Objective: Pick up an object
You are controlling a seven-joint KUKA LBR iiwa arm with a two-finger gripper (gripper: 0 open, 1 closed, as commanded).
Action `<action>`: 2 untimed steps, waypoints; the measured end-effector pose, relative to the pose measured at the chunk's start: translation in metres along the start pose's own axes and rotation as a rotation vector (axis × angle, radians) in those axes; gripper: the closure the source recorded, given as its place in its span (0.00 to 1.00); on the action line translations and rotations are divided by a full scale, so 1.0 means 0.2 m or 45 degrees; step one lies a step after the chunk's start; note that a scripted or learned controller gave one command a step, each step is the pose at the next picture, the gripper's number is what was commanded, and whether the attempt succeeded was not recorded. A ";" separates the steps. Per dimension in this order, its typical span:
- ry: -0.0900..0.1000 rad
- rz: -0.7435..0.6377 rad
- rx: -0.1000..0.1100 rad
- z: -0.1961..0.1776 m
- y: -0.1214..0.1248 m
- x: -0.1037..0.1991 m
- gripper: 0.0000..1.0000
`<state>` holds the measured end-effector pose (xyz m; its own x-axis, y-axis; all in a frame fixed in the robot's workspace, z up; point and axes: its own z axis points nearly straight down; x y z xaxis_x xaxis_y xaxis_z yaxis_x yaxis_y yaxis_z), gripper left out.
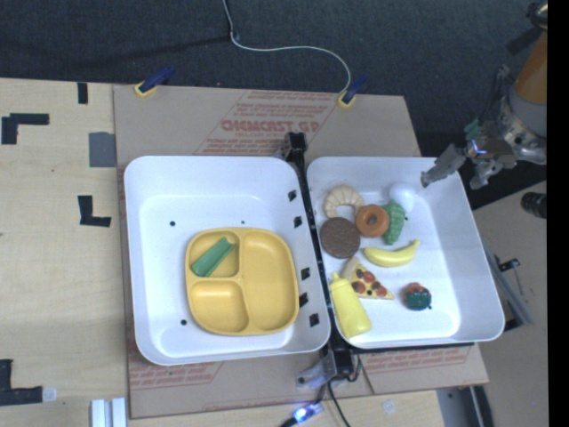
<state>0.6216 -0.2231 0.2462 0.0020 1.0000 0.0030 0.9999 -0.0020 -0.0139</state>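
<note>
- Two shallow white bins sit side by side on the table (53,265), on a sheet of brown cardboard (258,123); the left bin (151,194) touches the right bin (471,274) along a shared middle edge.
- The left bin holds one yellow divided plate (253,283) with three compartments, lying toward 6 o'clock in the bin.
- One green piece (212,257) lies tilted in the plate's compartment at 10 o'clock; the other two compartments carry nothing.
- The right bin holds nine toy foods, one of each, clustered in its left and middle part.
- At 9 o'clock in that bin lies one dark brown round cookie (339,237), with one pale ring pastry (341,200) just above it at 11 o'clock.
- One yellow bottle (348,304) lies at 7 o'clock, near the bin's left wall.
- One pizza slice (367,283) lies just beside the bottle.
- One orange doughnut (372,220) sits near the centre, touching one green vegetable (394,222) on its right.
- One white round object (402,195) lies at 12 o'clock, just above the green vegetable.
- One yellow banana (391,254) lies below the doughnut.
- One red-and-green fruit (416,297) sits at 5 o'clock, apart from the rest.
- The end effector (458,163) hangs over the right bin's rim at 1 o'clock, with no object between its fingers; whether it is wide or narrow I cannot tell.
</note>
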 end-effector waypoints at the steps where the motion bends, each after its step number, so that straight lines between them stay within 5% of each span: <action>1: -0.004 -0.004 -0.016 -0.04 0.01 0.00 0.00; 2: -0.004 -0.007 -0.011 0.19 0.05 0.01 0.00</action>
<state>0.6303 -0.2205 0.2084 -0.0034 1.0000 -0.0004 1.0000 0.0034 -0.0050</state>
